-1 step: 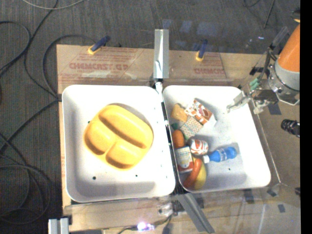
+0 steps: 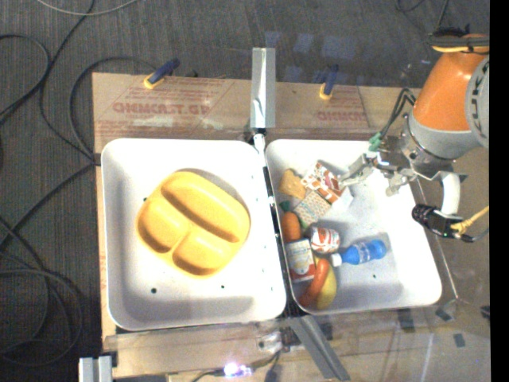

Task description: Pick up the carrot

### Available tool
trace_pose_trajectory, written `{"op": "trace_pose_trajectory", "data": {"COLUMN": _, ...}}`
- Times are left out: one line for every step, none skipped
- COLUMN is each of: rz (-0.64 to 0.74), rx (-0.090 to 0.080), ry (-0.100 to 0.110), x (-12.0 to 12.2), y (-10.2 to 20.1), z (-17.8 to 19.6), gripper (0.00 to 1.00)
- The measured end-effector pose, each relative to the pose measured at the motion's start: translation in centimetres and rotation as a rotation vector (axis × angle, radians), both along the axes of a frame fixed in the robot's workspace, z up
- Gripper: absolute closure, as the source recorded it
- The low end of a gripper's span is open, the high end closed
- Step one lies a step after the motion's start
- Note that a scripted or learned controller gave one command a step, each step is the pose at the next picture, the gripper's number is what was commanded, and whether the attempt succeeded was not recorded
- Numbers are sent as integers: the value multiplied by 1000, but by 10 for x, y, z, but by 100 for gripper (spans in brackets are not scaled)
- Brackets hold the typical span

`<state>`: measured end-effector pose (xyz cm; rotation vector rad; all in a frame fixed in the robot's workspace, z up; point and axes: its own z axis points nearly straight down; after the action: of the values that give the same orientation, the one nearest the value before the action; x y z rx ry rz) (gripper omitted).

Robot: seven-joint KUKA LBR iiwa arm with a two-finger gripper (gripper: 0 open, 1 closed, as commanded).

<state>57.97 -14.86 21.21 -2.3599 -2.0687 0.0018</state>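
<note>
**Carrot wedged in a crowded corner, gripper apart from it**

The bench [image 2: 119, 110] carries two white bins side by side. The left bin [image 2: 119, 293], well away from the gripper, holds a large yellow divided plate [image 2: 193, 221]. The right bin [image 2: 398, 277], under the gripper, has open floor on its near side and right half, directly below and beside the gripper, so there is room to come down there.

The trouble lies at that bin's far side from the gripper. The carrot [image 2: 292, 227] lies against the wall shared with the left bin, below and well to the left of the gripper [image 2: 380, 173]. It is packed among a snack packet [image 2: 320, 183], a small can [image 2: 324, 238], a blue bottle [image 2: 362, 252] and a mango-like fruit [image 2: 322, 286], with a cracker [image 2: 293, 185] just above it. I judge that a descent there could strike the wall, or close on a neighbour instead of the carrot; its rounded body may also slip out.

The gripper hangs over the bin's upper right part, its fingers spread and grasping nothing.
</note>
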Motion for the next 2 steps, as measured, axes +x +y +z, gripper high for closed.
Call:
{"op": "trace_pose_trajectory", "data": {"rz": -446, "rx": -1, "ry": -10, "x": -64, "y": 47, "z": -124, "gripper": 0}}
{"op": "trace_pose_trajectory", "data": {"rz": -446, "rx": -1, "ry": -10, "x": -64, "y": 47, "z": -124, "gripper": 0}}
